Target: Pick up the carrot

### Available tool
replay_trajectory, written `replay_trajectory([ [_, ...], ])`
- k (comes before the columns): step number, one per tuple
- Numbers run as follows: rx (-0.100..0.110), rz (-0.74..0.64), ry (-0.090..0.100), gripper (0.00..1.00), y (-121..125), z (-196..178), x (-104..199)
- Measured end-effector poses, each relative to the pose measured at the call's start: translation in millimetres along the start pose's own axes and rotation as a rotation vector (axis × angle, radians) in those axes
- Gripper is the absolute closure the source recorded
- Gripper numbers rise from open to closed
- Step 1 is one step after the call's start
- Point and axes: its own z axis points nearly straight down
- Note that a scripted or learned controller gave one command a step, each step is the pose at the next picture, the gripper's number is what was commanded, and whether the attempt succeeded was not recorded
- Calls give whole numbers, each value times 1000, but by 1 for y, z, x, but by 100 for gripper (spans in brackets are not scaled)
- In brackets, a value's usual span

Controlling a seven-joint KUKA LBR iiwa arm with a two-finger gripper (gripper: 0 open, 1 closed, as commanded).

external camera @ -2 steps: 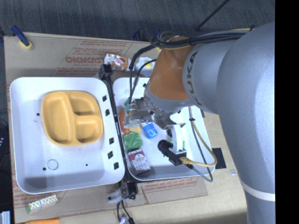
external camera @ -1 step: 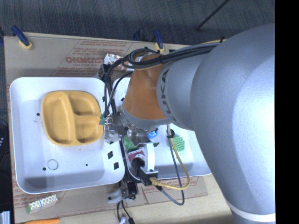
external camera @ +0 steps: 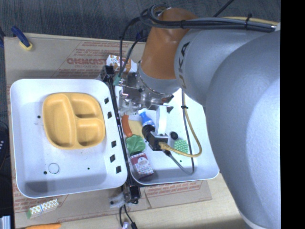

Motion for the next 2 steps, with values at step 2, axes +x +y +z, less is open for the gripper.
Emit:
replay_trajectory([
  [2,1,-131,0,100,-23,12,-38],
])
